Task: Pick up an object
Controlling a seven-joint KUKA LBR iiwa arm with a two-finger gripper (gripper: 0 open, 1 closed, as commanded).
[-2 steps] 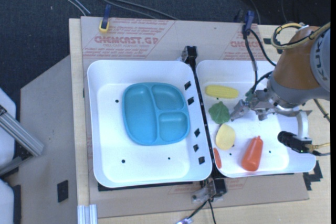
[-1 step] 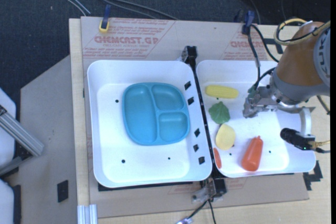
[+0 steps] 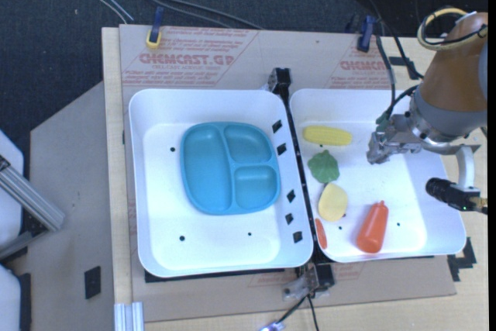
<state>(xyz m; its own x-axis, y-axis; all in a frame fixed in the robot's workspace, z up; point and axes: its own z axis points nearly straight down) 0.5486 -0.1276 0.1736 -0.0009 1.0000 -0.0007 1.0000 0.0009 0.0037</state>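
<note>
In the right bin [image 3: 434, 240] lie a yellow corn cob [image 3: 326, 136], a green leafy piece [image 3: 323, 166], a pale yellow rounded fruit [image 3: 333, 202], an orange-red bottle [image 3: 373, 226] and a small orange piece [image 3: 321, 233] by the divider. My gripper [image 3: 377, 150] hangs over the bin's upper middle, to the right of the corn and the green piece and above the bottle. Nothing shows between its fingers.
The left bin [image 3: 155, 229] holds a blue sectioned plate [image 3: 229, 167]. A black divider [image 3: 292, 167] runs between the bins. Clamps [image 3: 154, 35] and cables sit at the board's far edge. The arm's grey and orange body [image 3: 453, 89] covers the right bin's far right corner.
</note>
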